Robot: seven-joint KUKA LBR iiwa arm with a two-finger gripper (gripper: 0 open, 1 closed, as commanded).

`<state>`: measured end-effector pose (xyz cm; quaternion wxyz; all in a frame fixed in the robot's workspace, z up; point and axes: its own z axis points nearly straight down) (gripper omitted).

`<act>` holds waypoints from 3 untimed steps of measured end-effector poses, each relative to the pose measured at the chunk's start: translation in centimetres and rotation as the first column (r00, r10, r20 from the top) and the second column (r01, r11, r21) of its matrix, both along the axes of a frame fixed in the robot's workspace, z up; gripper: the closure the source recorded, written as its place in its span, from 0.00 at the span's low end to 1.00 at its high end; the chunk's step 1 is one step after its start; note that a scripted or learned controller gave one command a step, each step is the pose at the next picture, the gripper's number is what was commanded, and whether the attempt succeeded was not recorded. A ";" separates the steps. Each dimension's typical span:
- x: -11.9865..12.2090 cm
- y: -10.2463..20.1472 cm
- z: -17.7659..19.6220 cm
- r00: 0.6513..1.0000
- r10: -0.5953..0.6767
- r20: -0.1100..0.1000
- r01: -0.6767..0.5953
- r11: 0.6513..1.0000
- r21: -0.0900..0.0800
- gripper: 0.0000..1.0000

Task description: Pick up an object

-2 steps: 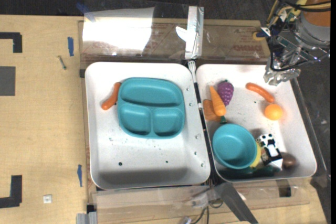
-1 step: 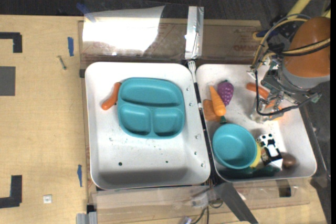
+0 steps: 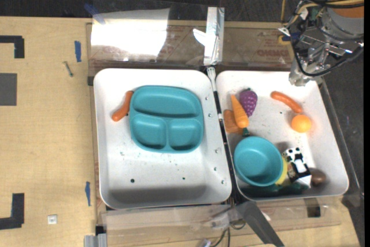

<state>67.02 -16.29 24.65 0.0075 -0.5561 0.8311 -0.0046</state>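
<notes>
1. Teal plastic is seen in both bins: a divided plate (image 3: 166, 118) lies in the middle of the left bin (image 3: 110, 182), and a bowl (image 3: 258, 161) sits by the front edge of the right bin (image 3: 332, 142).
2. An orange sausage (image 3: 122, 106) is laid just beside the plate's left edge.
3. A carrot (image 3: 239, 111) and purple grapes (image 3: 248, 101) are found near the right bin's left wall, touching each other.
4. A second sausage (image 3: 287, 101) and an orange ball (image 3: 301, 123) lie toward its back right.
5. A black-and-white toy (image 3: 296, 162) is wedged beside the bowl; no writing on it can be read.
6. The gripper (image 3: 299, 79) is held at the right bin's back right corner; whether its fingers are spread cannot be told.
</notes>
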 end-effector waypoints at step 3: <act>-0.3 -0.2 -6.5 0.881 0.474 -0.017 -0.473 0.881 0.008 1.00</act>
